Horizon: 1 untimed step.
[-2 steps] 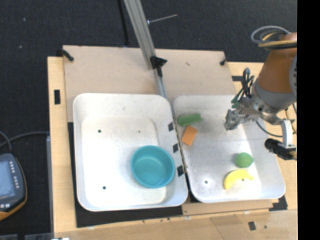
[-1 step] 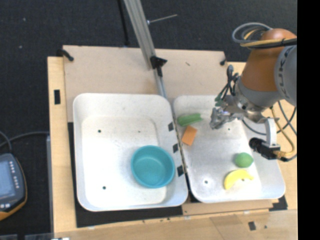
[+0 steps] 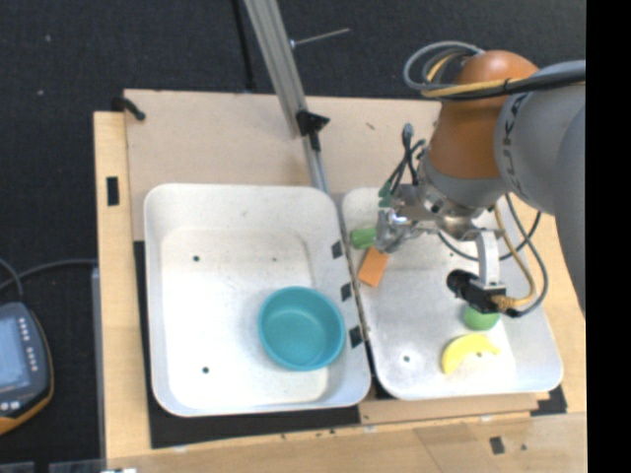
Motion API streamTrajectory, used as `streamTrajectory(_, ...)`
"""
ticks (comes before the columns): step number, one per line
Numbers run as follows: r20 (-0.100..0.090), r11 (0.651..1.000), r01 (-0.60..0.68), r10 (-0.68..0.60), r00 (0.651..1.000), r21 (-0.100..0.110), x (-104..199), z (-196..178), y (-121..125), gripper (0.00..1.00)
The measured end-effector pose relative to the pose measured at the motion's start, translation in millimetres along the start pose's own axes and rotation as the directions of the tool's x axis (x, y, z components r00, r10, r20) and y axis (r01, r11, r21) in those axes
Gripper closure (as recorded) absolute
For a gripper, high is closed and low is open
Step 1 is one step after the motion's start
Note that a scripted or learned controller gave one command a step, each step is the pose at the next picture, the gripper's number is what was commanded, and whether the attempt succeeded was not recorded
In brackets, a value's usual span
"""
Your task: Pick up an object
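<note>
The orange block (image 3: 372, 267) lies in the right bin (image 3: 523, 363), close against that bin's left wall and just below the hand (image 3: 392, 227). It looks like a small, rigid, flat-sided piece, probably light plastic or foam, tilted on the bin floor. I judge it would take a pinch across its two short faces without deforming; the nearby wall leaves little room for a finger on its left side, so a grip along the wall's direction seems safer. Touching or just beside its upper end sits a small green piece (image 3: 363, 236), which could be nudged or caught along with it.

The hand hangs right above these two things, under the orange band of the arm (image 3: 473, 126). Whether it is released or clenched I cannot tell: cables and the wrist body hide its tips, and nothing is visibly held.

Further right in the same bin, a green round object (image 3: 481, 317) lies partly under a black fitting on the arm's cabling, and a yellow banana-shaped toy (image 3: 467, 352) rests near the front edge, well apart from the block. Both look smooth and curved, likely more slippery to pinch.

The left bin (image 3: 187, 294) holds a teal bowl (image 3: 301, 327) near its right front corner: light, stiff, best taken by the rim.

Both bins are shallow, white and faintly speckled, probably slick. They sit side by side on a tan worktop (image 3: 217, 136), with a metal pole (image 3: 281, 57) rising behind them.
</note>
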State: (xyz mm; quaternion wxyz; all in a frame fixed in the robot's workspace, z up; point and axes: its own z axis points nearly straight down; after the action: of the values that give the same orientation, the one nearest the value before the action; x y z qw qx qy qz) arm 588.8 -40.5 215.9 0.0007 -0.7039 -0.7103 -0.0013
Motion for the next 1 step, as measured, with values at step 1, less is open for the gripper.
streamTrajectory(1,0.001,1.0,-0.002,0.002,1.0,-0.001,52.8,0.2,13.0,1.0)
